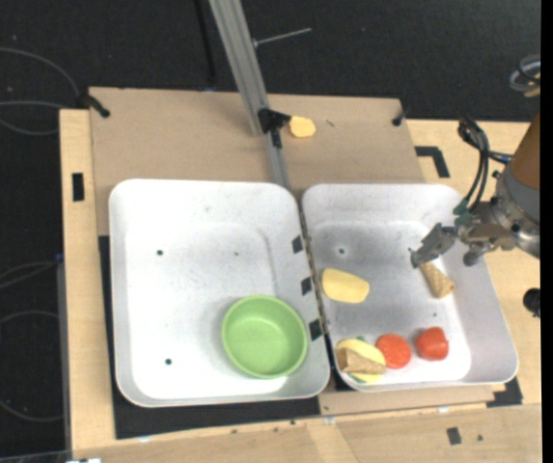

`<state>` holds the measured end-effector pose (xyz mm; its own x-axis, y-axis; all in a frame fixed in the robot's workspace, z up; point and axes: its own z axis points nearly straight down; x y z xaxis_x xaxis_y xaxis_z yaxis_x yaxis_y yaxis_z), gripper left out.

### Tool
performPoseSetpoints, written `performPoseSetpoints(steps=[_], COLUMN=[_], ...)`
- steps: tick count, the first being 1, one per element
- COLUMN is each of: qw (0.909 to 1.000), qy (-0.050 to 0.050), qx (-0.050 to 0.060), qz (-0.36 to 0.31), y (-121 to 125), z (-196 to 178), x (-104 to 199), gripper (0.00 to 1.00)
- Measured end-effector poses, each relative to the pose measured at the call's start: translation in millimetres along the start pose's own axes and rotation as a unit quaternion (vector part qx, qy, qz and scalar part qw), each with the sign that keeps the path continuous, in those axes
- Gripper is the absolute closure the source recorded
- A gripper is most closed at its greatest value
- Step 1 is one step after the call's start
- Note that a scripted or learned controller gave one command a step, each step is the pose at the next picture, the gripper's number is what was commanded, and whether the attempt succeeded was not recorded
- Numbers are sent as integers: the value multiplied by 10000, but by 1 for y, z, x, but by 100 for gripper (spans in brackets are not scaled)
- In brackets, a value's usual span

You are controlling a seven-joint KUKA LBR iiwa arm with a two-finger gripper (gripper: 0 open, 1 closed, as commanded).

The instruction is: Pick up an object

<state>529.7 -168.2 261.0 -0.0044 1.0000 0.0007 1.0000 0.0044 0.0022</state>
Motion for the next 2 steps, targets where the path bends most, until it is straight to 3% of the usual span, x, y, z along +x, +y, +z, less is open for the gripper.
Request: performPoseSetpoints(steps=[1,2], qw=[10000,10000], qy=[2,-11], qx=[-1,28], qz=[6,24], y=[0,6], z=[0,53], x=[0,6], gripper=[0,0])
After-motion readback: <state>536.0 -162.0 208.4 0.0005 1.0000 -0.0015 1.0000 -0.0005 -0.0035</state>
